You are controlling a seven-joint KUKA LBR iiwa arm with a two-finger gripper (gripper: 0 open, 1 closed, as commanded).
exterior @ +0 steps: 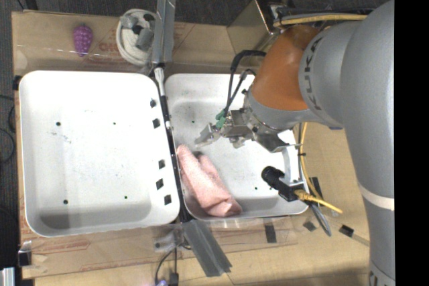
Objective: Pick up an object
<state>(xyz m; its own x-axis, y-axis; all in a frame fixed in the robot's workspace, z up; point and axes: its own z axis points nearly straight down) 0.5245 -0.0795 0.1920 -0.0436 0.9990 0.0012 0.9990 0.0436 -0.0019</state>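
Observation:
A pink, soft, elongated object (204, 184) lies in the right bin (201, 94), along its left wall near the front corner. My gripper (206, 137) hangs over the middle of that bin, just above and to the right of the pink object's upper end. Its fingers point left and nothing shows between them. The grey arm with its orange band reaches in from the right and hides the bin's right part.
The left bin (87, 151) sits beside the right one, split off by a grey divider bar (164, 104). On the bench behind the bins lie a purple object (82, 39) and a white coiled thing (136, 33).

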